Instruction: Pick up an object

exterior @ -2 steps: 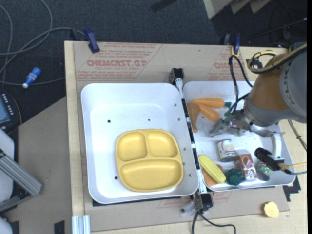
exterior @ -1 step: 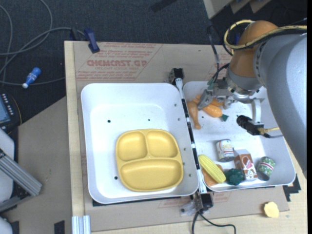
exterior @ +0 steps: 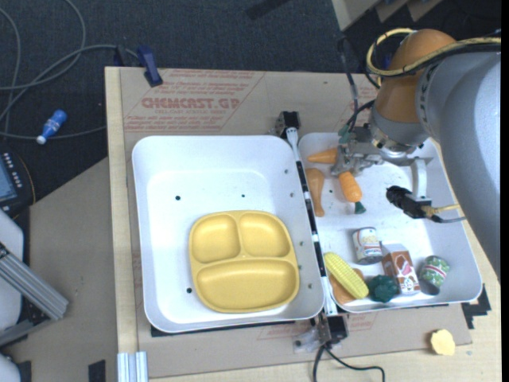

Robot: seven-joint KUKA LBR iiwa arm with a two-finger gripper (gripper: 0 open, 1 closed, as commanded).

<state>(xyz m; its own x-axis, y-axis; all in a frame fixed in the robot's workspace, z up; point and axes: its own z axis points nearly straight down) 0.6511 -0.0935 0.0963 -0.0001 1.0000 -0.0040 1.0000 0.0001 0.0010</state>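
My gripper (exterior: pixel 350 164) hangs over the far left part of the right bin (exterior: pixel 457 245). Directly below it, touching or nearly so, is an orange carrot (exterior: pixel 350 188) with a green tip pointing toward the front. I cannot make out whether the carrot is gripped. A second carrot (exterior: pixel 316 191) lies along the bin's left wall, and an orange piece (exterior: pixel 322 156) sits just left of the gripper.
Nearer the front of the right bin lie a small can (exterior: pixel 367 243), a brown carton (exterior: pixel 400 267), a green round can (exterior: pixel 434 270), a corn cob (exterior: pixel 345 274) and a dark green item (exterior: pixel 383 288). In the left bin (exterior: pixel 159 165) rests a yellow divided plate (exterior: pixel 242 259).
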